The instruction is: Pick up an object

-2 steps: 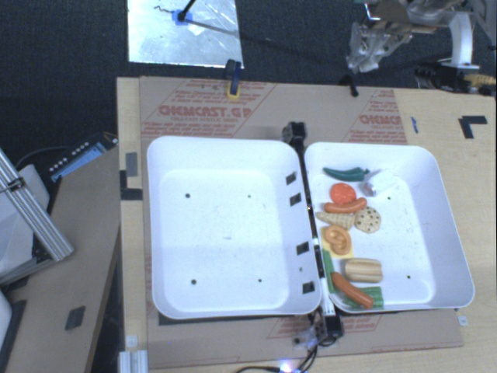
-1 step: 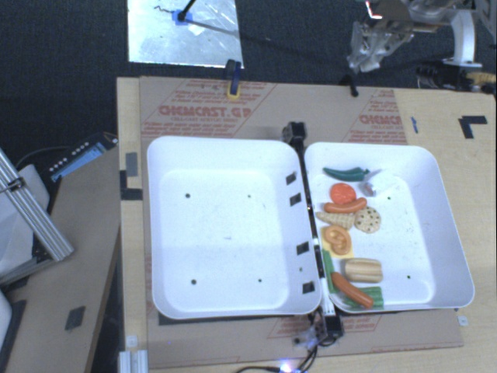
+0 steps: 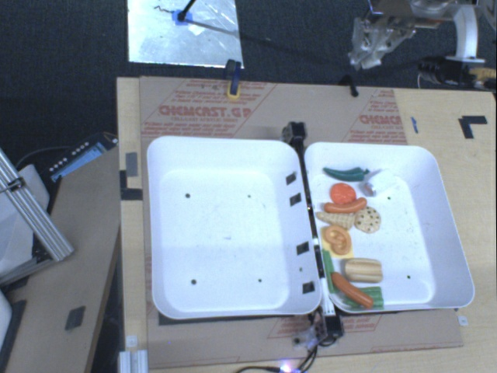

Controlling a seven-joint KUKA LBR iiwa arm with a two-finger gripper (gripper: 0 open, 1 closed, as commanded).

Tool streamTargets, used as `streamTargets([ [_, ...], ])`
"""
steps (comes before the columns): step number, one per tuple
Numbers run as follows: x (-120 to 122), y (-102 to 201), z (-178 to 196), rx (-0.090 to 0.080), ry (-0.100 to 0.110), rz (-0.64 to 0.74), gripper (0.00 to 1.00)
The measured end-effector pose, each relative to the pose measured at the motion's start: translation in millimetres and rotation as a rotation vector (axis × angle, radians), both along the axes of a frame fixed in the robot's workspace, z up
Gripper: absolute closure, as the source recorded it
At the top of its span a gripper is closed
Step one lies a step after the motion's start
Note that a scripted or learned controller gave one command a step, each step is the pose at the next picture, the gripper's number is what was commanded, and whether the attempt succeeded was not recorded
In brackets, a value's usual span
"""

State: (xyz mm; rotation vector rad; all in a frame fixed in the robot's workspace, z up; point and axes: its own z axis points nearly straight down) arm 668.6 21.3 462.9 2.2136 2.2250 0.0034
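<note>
We see the two white bins side by side, the left bin [image 3: 221, 224] bare and the right bin [image 3: 435, 231] keeping its toy food [image 3: 349, 231] bunched against its left wall. The gripper [image 3: 371, 49] hangs high beyond the bins, well apart from any target, probably parked clear of the camera's sight; we cannot tell how its jaws stand.

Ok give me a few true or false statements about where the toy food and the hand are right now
1. The toy food lies in the right bin. True.
2. The hand is down inside the left bin. False: it hangs above the bench, beyond the bins' far edge.
3. The green pepper lies at the far end of the pile. True.
4. The cookie sits in the left bin. False: it is in the right bin, beside the sausage.
</note>
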Motion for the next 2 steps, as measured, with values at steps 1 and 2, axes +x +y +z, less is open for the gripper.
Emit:
streamTargets([
  [1,-0.2,-50.3,-7.5,-0.001,0.001,-0.008,1.0],
  [2,-53.9,49.7,-157.9,0.004,0.02,0.008,1.0],
])
